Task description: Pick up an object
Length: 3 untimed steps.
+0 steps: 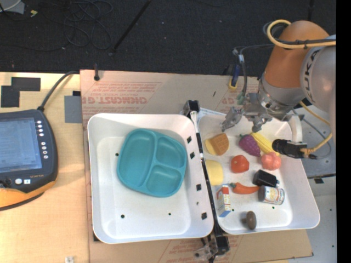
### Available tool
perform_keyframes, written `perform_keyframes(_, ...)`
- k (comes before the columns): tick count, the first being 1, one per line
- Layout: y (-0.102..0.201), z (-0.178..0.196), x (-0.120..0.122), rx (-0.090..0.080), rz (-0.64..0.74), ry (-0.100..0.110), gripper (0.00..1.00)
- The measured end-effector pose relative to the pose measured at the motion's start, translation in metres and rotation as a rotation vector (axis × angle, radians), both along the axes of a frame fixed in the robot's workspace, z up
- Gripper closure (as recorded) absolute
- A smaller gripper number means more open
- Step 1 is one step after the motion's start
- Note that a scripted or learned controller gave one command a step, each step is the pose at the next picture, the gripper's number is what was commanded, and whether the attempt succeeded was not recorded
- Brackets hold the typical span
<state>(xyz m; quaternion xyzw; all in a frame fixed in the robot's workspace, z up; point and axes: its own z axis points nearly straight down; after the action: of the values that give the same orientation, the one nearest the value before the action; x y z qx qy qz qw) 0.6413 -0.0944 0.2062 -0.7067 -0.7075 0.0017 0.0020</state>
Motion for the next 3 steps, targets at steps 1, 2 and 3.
perform_keyframes(1, -0.076, -0.111, -0.001, -0.001, -0.005, 0.009, 0.0)
perform_keyframes(2, -0.074, -0.096, 0.001, 0.001, -0.003, 0.003, 1.0)
perform_keyframes(3, 0.008, -0.099, -0.036, 0.004, 0.004, 0.004, 1.0)
